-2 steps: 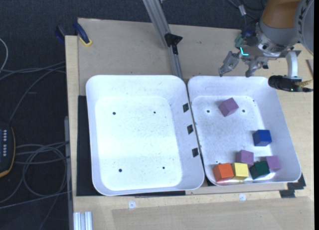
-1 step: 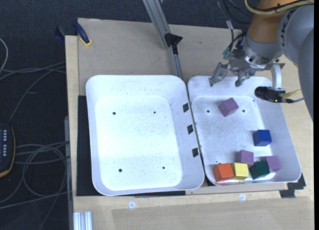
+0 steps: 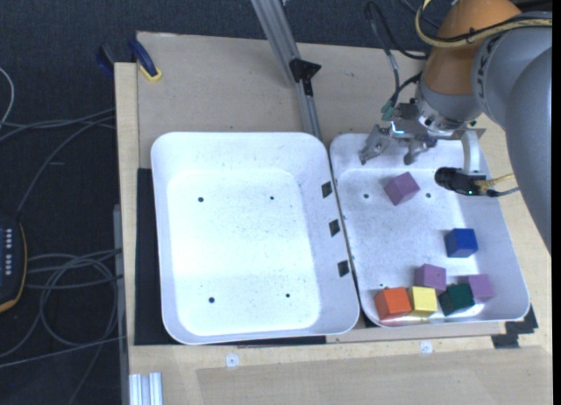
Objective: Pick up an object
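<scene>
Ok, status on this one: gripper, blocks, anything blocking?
Gripper open, nothing between fingers, at right bin's far edge. Purple block just below, untouched. Nothing in the way.

Loose cables — dark floor

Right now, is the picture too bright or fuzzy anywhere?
Camera view: the left bin glares white, nearly washed out; the blocks in the right bin look soft, like the purple block; the gripper is slightly blurry; the floor stays dark.

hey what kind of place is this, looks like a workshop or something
Most likely a robotics lab test bench: a grey arm over two white bins, small coloured blocks for grasping, and loose cables on the carpet.
</scene>
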You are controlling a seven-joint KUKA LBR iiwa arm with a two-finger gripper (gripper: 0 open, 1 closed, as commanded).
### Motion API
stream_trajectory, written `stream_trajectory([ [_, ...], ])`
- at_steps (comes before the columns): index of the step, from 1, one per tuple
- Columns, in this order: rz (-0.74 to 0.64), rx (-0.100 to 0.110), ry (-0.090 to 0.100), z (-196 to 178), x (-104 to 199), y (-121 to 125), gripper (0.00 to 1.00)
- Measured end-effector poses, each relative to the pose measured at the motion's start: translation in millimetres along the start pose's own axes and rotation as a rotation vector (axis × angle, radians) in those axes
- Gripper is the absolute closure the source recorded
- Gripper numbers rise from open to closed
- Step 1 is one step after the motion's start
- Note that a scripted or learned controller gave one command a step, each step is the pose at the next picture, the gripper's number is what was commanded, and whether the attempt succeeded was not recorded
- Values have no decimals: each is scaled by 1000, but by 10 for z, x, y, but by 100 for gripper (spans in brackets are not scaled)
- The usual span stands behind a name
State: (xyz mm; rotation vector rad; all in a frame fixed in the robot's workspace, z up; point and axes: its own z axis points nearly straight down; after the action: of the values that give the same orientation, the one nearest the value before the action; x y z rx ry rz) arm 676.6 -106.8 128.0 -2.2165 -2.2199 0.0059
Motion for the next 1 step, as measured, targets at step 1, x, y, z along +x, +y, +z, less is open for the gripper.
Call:
stream_trajectory([
  [1, 0, -1, 0, 302, 8, -3, 0],
])
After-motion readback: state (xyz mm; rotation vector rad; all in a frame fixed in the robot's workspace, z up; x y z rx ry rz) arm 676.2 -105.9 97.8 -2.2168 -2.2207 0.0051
